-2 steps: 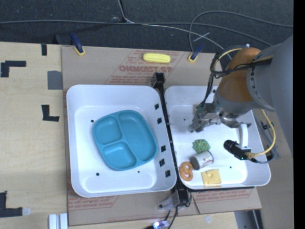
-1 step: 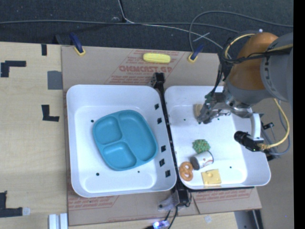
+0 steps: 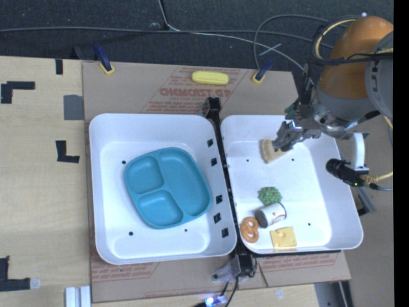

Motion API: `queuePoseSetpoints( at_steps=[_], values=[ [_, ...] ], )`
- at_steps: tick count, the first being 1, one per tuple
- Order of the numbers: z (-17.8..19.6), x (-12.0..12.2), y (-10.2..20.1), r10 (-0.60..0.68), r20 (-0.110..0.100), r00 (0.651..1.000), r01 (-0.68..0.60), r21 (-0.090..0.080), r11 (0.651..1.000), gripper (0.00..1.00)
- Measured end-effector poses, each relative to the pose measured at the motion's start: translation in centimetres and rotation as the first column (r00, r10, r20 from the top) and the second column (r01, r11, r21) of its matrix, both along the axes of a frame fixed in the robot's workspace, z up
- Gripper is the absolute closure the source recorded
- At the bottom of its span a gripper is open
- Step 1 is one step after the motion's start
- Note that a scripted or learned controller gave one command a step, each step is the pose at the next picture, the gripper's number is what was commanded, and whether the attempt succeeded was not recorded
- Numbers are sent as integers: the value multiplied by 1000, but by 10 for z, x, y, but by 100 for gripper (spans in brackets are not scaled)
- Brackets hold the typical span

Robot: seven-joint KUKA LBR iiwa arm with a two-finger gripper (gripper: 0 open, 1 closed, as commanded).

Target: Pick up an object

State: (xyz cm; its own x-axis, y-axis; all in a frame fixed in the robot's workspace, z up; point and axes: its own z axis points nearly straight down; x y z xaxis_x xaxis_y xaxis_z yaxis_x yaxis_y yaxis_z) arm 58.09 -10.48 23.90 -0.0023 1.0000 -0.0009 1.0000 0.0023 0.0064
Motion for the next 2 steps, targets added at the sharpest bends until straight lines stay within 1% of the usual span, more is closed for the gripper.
queuePoseSetpoints(
  at_steps=[1,2],
  values=[
    [7,0,0,-1,-7,1000,1,1,1000,100],
    [13,-12,52,4,-8,1000,-4,3,1000,100]
  ],
)
